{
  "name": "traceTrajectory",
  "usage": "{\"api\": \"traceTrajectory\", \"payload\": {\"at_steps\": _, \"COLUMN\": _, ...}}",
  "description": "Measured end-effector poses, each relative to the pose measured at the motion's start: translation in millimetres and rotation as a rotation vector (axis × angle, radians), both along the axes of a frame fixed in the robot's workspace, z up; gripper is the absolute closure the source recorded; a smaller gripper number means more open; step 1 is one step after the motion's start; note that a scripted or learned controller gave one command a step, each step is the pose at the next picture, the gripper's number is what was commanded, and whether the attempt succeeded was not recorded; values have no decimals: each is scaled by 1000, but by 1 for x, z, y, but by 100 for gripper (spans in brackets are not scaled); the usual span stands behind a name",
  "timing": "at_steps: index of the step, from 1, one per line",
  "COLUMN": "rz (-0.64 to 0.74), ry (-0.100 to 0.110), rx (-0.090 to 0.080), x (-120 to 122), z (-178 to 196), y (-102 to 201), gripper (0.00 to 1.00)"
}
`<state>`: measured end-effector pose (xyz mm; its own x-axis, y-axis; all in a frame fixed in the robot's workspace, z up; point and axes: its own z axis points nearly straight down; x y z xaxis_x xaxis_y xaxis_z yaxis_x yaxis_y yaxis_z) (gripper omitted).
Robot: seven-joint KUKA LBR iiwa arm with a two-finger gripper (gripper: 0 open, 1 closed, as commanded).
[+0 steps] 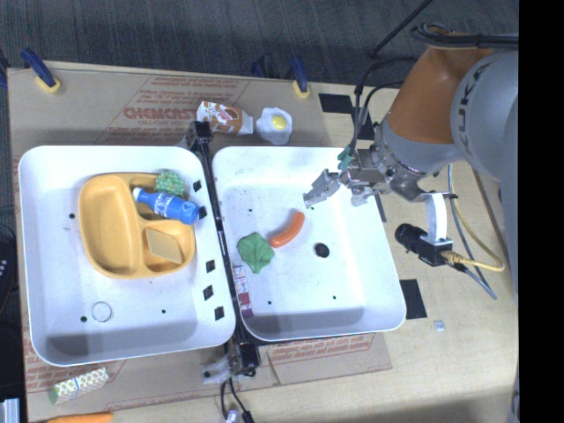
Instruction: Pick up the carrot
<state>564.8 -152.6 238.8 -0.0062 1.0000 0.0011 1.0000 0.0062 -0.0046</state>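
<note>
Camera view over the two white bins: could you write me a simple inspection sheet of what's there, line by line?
Surface: cardboard-covered bench bearing a left bin and a right bin.
Job's things: carrot lying in the right bin, beside a green leafy piece; nothing touches it.
Clutter: yellow divided tray, blue bottle and a small green item in the left bin; a small packet and a white-and-yellow item on the bench behind the bins.
Claw: claw above the right bin, up and right of the carrot, holding nothing.
Cables: black and yellow cables by the arm.
Surroundings: dark floor; blue clamps on the bench edge.
</note>
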Motion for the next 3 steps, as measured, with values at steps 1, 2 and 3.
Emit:
{"api": "traceTrajectory", "payload": {"at_steps": 1, "rz": -18, "ry": 3, "rx": 1, "x": -17, "z": -135, "y": 0, "gripper": 0}}
{"api": "traceTrajectory", "payload": {"at_steps": 2, "rz": -53, "ry": -1, "rx": -1, "x": 10, "z": -147, "y": -40, "gripper": 0}}
{"api": "traceTrajectory", "payload": {"at_steps": 3, "rz": 0, "ry": 1, "rx": 1, "x": 5, "z": -148, "y": 2, "gripper": 0}}
